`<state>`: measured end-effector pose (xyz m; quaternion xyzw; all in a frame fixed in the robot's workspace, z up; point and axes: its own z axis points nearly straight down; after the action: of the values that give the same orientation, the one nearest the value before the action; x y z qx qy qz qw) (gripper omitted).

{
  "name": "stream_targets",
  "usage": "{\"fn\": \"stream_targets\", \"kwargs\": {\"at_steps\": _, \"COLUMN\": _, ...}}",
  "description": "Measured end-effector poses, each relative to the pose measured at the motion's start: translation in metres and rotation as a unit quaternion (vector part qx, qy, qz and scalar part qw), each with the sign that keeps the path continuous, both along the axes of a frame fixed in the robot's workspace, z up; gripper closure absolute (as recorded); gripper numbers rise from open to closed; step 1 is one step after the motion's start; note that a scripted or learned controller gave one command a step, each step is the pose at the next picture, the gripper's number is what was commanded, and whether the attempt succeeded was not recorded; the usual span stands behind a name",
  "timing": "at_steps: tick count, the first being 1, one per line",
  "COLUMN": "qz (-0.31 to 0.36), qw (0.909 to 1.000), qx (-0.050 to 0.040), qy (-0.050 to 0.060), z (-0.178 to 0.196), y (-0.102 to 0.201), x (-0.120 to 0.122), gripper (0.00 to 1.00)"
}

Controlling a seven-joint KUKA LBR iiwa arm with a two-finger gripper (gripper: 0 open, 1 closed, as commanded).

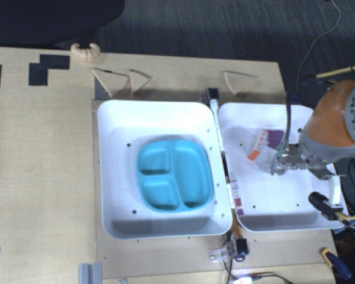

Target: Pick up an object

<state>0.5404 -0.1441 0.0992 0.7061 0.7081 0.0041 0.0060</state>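
Both bins are white: the left bin (115,158) carries a bright turquoise divided tray (174,173), the right bin (248,194) an orange tube (258,145) with a pale band and a purple piece (275,138). The arm (337,123) is grey with an orange band. The table (41,170) is pale tan wood, marked with black squares at its upper left.

No text, label, brand, number or sign can be read anywhere in this view. The small orange and white object (258,145) in the right bin (296,218), right of center in the frame, may carry printing, but it is too small and blurred to make out. The same goes for the purple object (275,138) just beside it.
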Motion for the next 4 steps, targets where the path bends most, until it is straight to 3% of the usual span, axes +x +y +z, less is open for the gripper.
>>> {"fn": "stream_targets", "kwargs": {"at_steps": 1, "qz": -0.001, "qw": 1.0000, "qx": 0.0001, "qy": 0.005, "z": 0.015, "y": -0.060, "x": 0.024, "gripper": 1.00}}
{"fn": "stream_targets", "kwargs": {"at_steps": 2, "qz": 0.002, "qw": 1.0000, "qx": -0.0005, "qy": 0.000, "z": -0.009, "y": -0.061, "x": 0.122, "gripper": 1.00}}
{"fn": "stream_targets", "kwargs": {"at_steps": 3, "qz": 0.002, "qw": 1.0000, "qx": 0.0020, "qy": 0.003, "z": -0.010, "y": -0.060, "x": 0.122, "gripper": 0.00}}
{"fn": "stream_targets", "kwargs": {"at_steps": 4, "qz": 0.005, "qw": 1.0000, "qx": 0.0002, "qy": -0.001, "z": 0.003, "y": -0.060, "x": 0.123, "gripper": 1.00}}
